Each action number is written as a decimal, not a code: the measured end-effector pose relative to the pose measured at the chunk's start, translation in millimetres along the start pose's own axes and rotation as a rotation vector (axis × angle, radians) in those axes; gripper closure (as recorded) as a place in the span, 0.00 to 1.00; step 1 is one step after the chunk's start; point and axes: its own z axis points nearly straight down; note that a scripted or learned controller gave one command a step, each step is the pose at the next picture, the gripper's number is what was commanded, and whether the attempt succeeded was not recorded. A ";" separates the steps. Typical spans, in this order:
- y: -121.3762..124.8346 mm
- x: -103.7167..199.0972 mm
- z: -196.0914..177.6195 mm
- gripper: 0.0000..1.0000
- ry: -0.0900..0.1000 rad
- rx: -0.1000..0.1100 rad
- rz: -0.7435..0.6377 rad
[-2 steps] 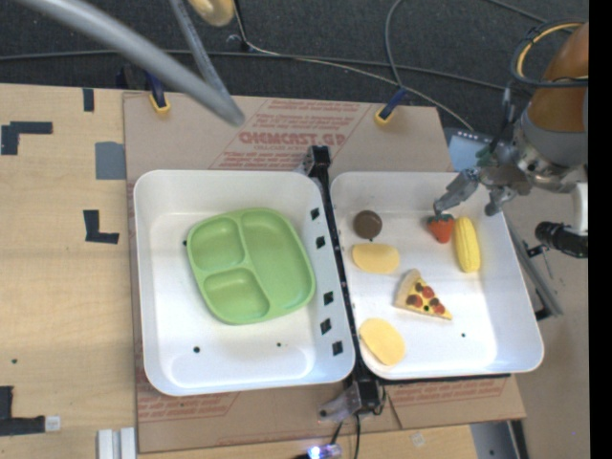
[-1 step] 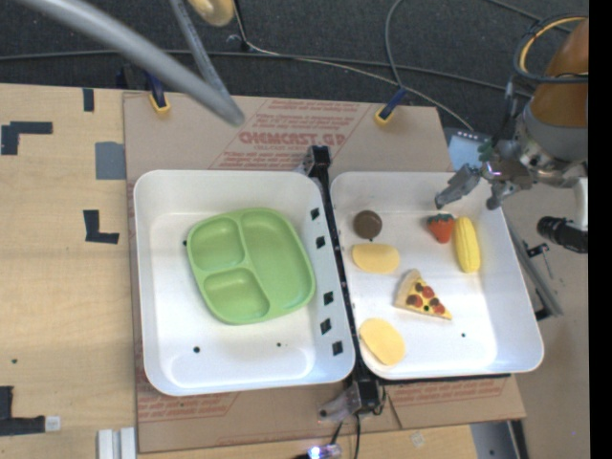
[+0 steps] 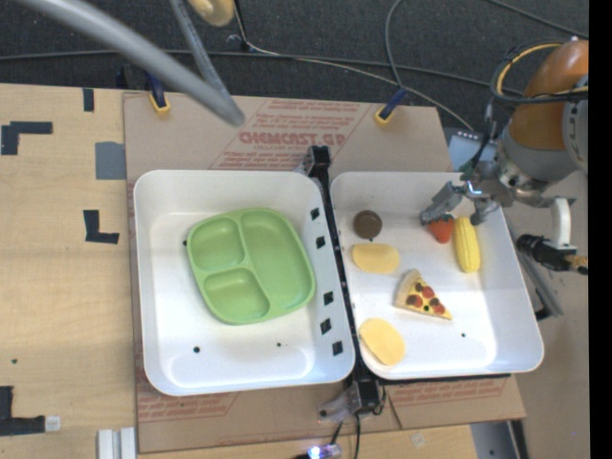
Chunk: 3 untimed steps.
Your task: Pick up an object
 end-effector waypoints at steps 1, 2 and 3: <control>-1.1 -0.9 64.9 0.00 0.000 0.002 0.000; 0.4 1.3 91.8 0.00 0.000 -0.006 -0.002; 1.4 -0.1 79.4 1.00 -0.005 -0.011 -0.002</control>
